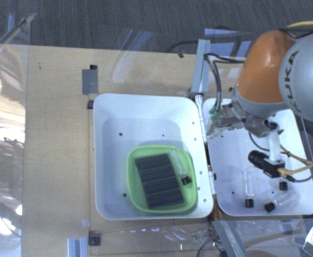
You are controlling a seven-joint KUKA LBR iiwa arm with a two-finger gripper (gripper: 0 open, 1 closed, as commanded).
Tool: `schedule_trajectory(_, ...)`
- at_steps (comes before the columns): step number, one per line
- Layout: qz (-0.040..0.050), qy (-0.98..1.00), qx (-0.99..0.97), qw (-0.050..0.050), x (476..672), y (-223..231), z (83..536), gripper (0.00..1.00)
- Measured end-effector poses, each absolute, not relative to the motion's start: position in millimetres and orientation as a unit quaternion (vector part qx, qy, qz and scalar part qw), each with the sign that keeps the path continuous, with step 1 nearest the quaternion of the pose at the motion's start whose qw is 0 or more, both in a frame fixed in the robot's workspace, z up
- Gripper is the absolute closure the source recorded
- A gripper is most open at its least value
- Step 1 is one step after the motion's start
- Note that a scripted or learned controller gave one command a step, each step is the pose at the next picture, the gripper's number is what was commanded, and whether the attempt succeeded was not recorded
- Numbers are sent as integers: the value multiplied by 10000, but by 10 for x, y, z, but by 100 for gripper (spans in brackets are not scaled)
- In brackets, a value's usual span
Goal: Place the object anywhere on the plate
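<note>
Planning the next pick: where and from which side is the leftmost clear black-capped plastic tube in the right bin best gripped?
Probably mid-body on the clear plastic tube, from straight above, closing across its narrow width: it seems to lie flat on the right white bin's floor, black cap toward the near rim, bare floor either side.

Single fixed camera above bench (49,143), angled down, both bins (108,143) framed.
</note>
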State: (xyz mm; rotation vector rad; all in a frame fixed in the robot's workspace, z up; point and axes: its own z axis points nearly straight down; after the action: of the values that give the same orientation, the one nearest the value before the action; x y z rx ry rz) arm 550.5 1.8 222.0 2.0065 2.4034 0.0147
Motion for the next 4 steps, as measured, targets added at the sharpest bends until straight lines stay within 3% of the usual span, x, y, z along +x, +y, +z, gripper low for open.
schedule_trajectory(1, 31, 8463, 5327, 64, 5876, -606, 3290, 100)
schedule_trajectory(2, 41, 8808, 4734, 65, 5972, 363, 4386, 100)
schedule_trajectory(3, 23, 9024, 4309, 25, 5795, 1280, 3444, 100)
schedule_trajectory(4, 25, 9095, 4156, 24, 5407, 1666, 3424, 100)
